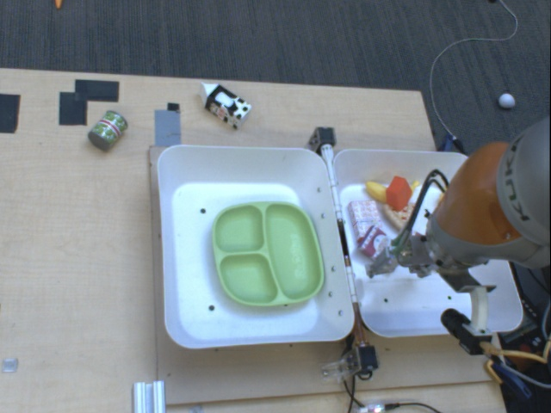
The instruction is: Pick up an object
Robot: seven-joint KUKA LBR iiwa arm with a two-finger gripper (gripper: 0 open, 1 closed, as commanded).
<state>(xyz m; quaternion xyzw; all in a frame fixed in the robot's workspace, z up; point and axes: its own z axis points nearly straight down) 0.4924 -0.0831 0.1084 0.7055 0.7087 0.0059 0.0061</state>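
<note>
The right bin (413,312) holds a small cluster at its far left: a pink and white packet (368,228), a red piece (398,191), a yellow piece (376,189) and a tan piece (400,218). My gripper (384,263) hangs low over the right bin, just in front of the pink and white packet and near the bin's left wall. The orange band and grey wrist (482,209) cover the bin's right part. I see nothing held in the gripper.
In the left bin (185,231) lies a green divided plate (268,254). On the bench behind the bins sit a small can (107,131), a black and white toy (226,105) and dark patches (95,93). A cable loops past the right bin's far side.
</note>
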